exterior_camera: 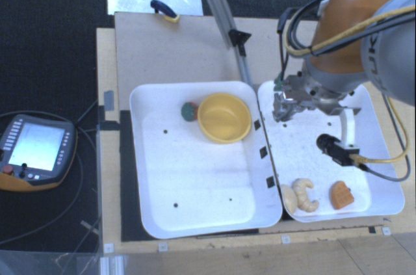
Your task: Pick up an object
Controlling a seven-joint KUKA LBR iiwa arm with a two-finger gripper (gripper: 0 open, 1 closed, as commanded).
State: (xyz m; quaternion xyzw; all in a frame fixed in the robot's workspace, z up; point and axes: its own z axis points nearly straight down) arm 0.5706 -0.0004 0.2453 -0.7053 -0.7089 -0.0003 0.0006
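Pincer [284,112] hangs over the upper-left part of the right bin [383,137], near the wall shared w/ the left bin [195,202]. Whether it is spread or pressed together – cannot tell from this angle; nothing is seen pinched in it.

Candidate objs, right bin, all along the near edge, well apart from the pincer:
- pale curled piece [305,194], croissant-like shape, touching a small pale oval piece [288,199] on its left. Judged light, prob. hollow plastic or foam, smooth. Close contact w/ neighbour risks a double catch or a push.
- orange-brown chunk [341,194], standing alone just beside the bin's near wall. Judged light, stiff, compact – the best target. Take across its narrow width, straight from above.

Left bin: yellow bowl [224,117], upright, w/ a small dark green obj [189,112] touching its left rim. Bowl judged light, rigid, slippery; only grip pt is the rim wall, one finger in, one out. Green obj too small to assess.

Worktop [169,52] behind the bins bears a pole base and a clamp.
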